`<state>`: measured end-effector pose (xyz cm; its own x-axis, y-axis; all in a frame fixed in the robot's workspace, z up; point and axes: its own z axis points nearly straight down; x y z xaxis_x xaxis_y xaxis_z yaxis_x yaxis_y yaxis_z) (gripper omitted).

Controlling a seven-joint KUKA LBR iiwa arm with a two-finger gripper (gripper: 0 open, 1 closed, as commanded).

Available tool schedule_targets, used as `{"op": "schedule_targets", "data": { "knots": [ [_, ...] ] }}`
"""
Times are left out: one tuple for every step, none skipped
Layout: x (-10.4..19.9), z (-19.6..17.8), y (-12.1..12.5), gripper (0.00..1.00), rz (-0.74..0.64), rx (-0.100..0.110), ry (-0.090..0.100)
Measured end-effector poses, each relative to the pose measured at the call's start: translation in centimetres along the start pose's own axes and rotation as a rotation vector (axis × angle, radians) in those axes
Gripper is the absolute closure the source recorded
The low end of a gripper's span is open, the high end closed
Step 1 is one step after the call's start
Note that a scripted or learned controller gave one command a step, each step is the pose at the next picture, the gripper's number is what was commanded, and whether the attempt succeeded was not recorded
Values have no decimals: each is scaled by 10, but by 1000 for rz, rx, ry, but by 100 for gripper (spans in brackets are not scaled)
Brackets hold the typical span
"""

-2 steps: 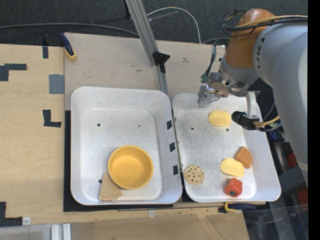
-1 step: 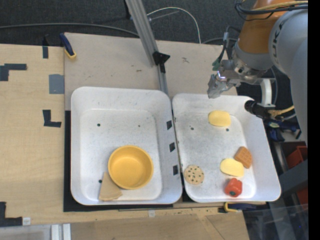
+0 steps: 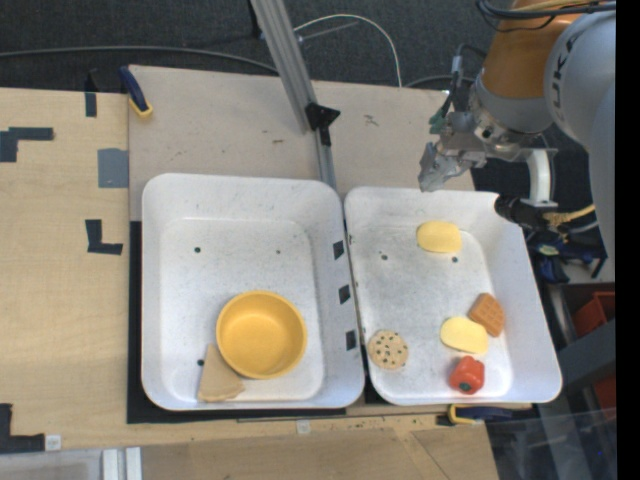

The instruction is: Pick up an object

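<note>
Your gripper (image 3: 437, 175) hangs over the far rim of the right bin (image 3: 520, 268), above and a little left of the pale yellow piece (image 3: 439, 237), and nothing sits between its tips; you cannot tell from this slanted view how it is set. The likeliest miss comes from that rim: if you drop straight down from here, you probably strike the bin wall or land short of the piece. The yellow piece looks smooth, rounded and low, so it may well slide away instead of seating. Nearer you, the second yellow lump (image 3: 464, 335) touches the orange waffle-like piece (image 3: 489, 314), with the red item (image 3: 467, 374) just beside them, so a grab there risks nudging neighbours. The cookie (image 3: 387, 350) lies flat and apart. The left bin (image 3: 165, 268) holds a yellow bowl (image 3: 261, 334) resting partly on a tan wedge (image 3: 218, 380).
</note>
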<state>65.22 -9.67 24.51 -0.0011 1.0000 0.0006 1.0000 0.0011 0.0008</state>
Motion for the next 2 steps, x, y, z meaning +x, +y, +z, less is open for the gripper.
{"op": "schedule_targets", "data": {
  "knots": [
    [56,-2,-26,100,-5,4,1],
    [107,-8,-47,100,-5,4,1]
  ]
}}
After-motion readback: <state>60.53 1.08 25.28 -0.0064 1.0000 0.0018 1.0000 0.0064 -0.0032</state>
